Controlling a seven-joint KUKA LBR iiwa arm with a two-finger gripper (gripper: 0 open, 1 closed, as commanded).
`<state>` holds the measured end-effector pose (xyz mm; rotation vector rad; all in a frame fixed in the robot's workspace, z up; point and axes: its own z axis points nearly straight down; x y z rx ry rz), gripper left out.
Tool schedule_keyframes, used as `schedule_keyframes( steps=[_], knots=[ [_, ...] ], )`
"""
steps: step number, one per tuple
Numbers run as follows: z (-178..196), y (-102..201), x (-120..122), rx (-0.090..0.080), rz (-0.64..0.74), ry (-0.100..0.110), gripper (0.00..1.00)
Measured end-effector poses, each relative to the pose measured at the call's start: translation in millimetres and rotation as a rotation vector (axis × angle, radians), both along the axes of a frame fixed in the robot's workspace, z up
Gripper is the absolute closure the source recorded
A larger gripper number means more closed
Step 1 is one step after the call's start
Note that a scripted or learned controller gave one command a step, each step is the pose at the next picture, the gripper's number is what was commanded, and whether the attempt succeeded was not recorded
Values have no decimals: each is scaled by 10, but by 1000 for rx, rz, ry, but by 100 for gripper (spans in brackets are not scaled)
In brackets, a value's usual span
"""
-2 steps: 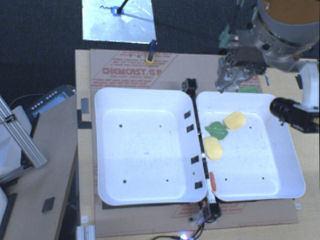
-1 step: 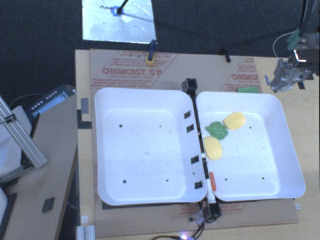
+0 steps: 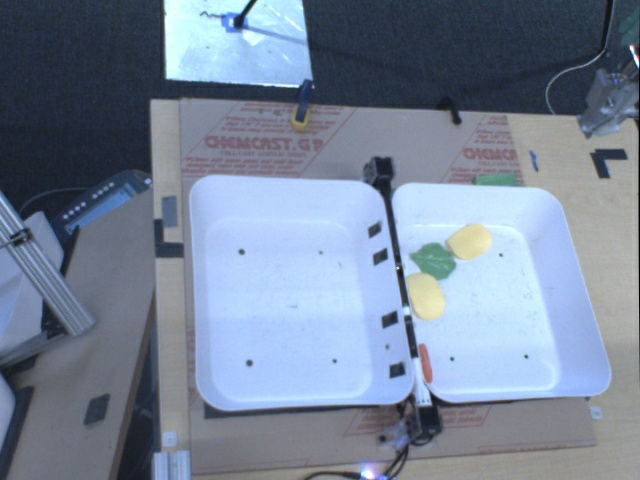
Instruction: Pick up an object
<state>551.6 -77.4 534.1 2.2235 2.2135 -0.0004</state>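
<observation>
The right white bin (image 3: 560, 268) holds a few small objects near its left wall. A yellow rounded piece (image 3: 468, 240) lies toward the back. A green leaf-shaped piece (image 3: 433, 259) touches its left side. A second yellow piece (image 3: 425, 296) lies just in front of the green one. A small orange-red piece (image 3: 426, 363) rests against the divider between the bins, near the front.
The left white bin (image 3: 290, 288) stands beside the right one on a brown board (image 3: 270, 140). A shiny metal sheet (image 3: 237, 26) lies on the dark floor behind. A grey metal part with a cable (image 3: 607, 100) sits at the far right back.
</observation>
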Motion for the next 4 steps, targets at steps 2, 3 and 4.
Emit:
schedule_keyframes(
  steps=[2, 3, 4],
  knots=[
    [38, 1409, -448, 5, 12, -5, 100],
    [-16, 341, 694, -2, -3, 2, 100],
    [-1666, 717, 531, 4, 10, 18, 100]
  ],
)
